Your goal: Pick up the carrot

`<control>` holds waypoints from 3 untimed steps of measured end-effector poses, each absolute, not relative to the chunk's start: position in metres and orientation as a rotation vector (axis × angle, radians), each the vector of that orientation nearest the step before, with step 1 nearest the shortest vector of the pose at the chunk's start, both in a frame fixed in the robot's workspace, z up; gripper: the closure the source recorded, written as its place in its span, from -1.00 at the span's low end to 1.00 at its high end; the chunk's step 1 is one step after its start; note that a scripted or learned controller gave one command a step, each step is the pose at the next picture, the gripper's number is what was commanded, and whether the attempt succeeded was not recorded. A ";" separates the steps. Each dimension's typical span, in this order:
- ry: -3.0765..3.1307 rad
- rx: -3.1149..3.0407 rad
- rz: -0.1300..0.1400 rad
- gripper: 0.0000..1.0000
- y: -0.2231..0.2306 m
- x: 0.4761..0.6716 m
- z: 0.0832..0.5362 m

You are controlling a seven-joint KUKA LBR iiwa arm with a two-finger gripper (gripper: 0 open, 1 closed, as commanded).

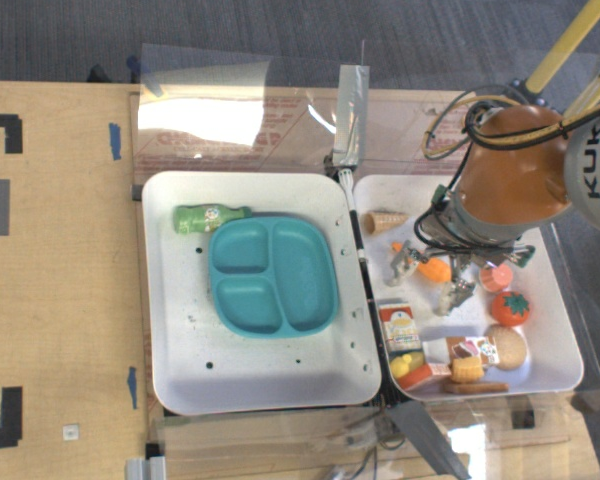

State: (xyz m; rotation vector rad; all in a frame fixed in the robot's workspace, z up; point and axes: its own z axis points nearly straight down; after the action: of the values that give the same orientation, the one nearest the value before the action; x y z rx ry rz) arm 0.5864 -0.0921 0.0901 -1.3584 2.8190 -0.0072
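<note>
The arm comes in from the right and hangs low over the right bin, its orange band covering the upper part of that bin. The gripper points down with its fingers spread, one metal finger to the left and the other lower right. The carrot, a small orange lump, sits right between them on the bin floor, seemingly not yet pinched. Just beside it lie a cone, a tomato and a small carton. In the left bin rests a teal divided plate with a green bottle above it.
</note>
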 end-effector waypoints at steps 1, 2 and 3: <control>2.807 -1.349 -0.011 1.00 -0.089 0.591 0.104; 2.895 -1.188 -0.003 1.00 -0.094 0.581 0.091; 3.039 -0.764 -0.002 1.00 -0.079 0.512 0.187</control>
State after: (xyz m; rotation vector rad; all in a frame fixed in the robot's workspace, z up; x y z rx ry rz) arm 0.5116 -0.0791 0.1870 -0.7641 3.0393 -0.0021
